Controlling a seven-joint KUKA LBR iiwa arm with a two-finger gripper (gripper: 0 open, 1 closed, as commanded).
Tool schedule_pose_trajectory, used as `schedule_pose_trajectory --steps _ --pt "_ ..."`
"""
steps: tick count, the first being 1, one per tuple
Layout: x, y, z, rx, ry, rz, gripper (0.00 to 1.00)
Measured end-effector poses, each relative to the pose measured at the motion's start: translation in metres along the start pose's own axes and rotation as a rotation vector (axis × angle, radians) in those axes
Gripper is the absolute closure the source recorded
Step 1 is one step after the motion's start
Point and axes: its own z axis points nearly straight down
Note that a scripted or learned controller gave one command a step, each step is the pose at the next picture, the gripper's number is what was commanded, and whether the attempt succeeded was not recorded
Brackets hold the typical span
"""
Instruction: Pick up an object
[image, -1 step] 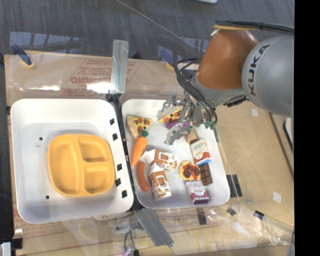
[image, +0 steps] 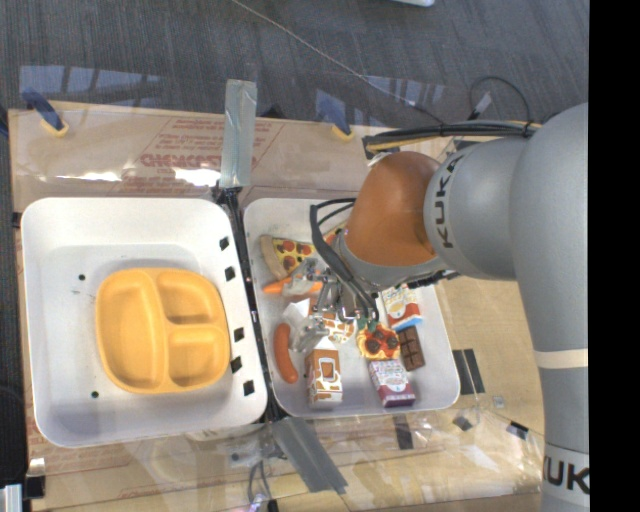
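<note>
The right bin (image: 440, 385) holds several toy food items. A pizza slice (image: 287, 255) lies at its far left, with an orange carrot (image: 276, 288) just below it. A red sausage (image: 286, 353) lies along the left wall. A brown carton (image: 324, 378) and a purple box (image: 392, 383) sit at the near edge. My gripper (image: 335, 318) hangs low over the middle of this bin, just above the brown carton and right of the carrot. The orange wrist band (image: 392, 215) hides the bin's far part.
The left bin (image: 50, 240) holds a yellow divided plate (image: 160, 328). Near the gripper's right side lie a red-orange toy (image: 378, 343), a chocolate bar (image: 411, 349) and a small white carton (image: 403, 306). A black divider strip (image: 240, 300) separates the bins.
</note>
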Motion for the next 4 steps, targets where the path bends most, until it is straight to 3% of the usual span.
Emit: schedule_pose_trajectory --steps 1,2,3,4 --pt "0.075 -0.007 -0.001 0.0 0.0 0.151 0.0" --pt "0.085 0.003 -0.001 0.0 -0.001 -0.155 0.0" --pt "0.083 0.005 -0.011 0.0 -0.003 -0.163 1.0" --pt "-0.004 0.001 -0.156 0.004 -0.015 -0.187 1.0"
